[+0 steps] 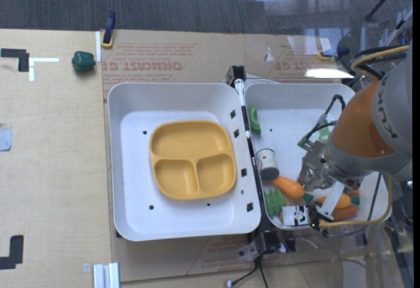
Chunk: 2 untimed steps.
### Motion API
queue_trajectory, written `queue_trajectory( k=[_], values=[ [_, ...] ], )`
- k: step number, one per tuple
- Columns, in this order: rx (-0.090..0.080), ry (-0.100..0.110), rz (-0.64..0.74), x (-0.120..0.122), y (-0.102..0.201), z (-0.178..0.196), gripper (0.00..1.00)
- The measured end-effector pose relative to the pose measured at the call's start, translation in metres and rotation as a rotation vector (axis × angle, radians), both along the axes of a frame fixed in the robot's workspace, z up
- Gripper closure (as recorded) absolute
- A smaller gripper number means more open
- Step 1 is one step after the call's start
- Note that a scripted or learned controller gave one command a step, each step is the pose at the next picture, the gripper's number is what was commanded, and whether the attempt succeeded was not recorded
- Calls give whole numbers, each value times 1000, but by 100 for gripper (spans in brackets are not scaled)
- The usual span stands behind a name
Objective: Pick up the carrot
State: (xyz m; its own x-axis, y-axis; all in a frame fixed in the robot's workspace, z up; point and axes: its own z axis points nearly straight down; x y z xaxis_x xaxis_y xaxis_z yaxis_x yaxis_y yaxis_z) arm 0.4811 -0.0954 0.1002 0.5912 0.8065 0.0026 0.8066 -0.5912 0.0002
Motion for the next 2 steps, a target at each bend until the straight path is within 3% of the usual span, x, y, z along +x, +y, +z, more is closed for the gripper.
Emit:
queue_trajectory(
  k=[1, 2],
  values=[
    [0, 0, 1, 0, 0, 0, 0],
    [-5, -9, -278, 0, -4, -7, 0]
  ],
)
